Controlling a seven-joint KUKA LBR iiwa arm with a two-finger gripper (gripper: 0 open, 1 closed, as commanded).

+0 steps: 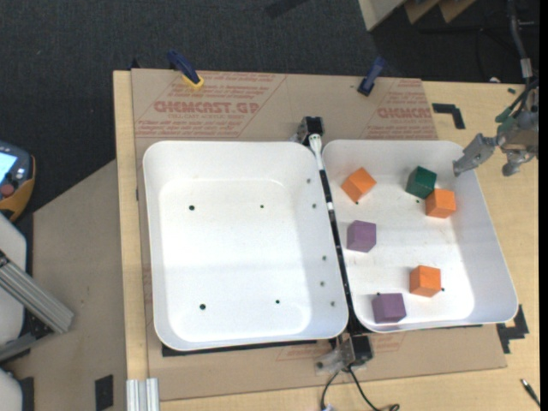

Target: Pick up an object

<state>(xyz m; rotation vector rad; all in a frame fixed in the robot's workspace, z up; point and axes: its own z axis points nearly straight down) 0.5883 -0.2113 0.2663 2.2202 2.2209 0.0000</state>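
6 blocks lie loose in the right bin (488, 255): 3 orange blocks (359, 183) (441, 203) (425, 280), 2 purple blocks (360, 235) (388, 306) and 1 green block (420, 181), which touches an orange one. Most sit well apart, likely so each can be gripped alone. The pincer (490, 156) hovers at the bin's far right corner, spread wide and holding nothing. The left bin (163, 229) has no blocks. Clamps (186, 69) hold the worktop's (257, 105) board steady.

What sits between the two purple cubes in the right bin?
Nothing: in the camera view, bare white bin floor separates the upper purple cube from the lower purple cube. The nearest orange cube sits off to the right.
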